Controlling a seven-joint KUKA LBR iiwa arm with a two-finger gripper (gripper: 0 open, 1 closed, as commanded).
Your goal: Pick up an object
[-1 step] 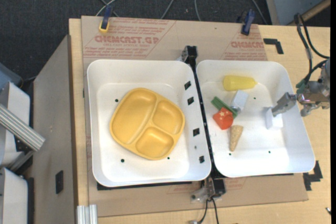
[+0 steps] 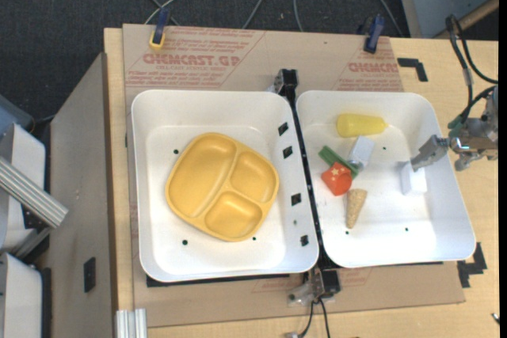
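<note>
Altogether, two shallow white bins point(image 2: 150, 170): the left one holds one yellow divided plastic tray point(image 2: 222, 186); the right one holds one yellow oblong block point(image 2: 360, 124), one red strawberry toy point(image 2: 337, 179), one tan cone point(image 2: 355, 206). The gripper point(image 2: 420, 157) hovers over the right bin's right side, holding nothing.

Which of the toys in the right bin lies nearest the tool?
The yellow toy at the bin's far side is probably nearest the tool; the strawberry and cone lie further left, toward the divider.
</note>
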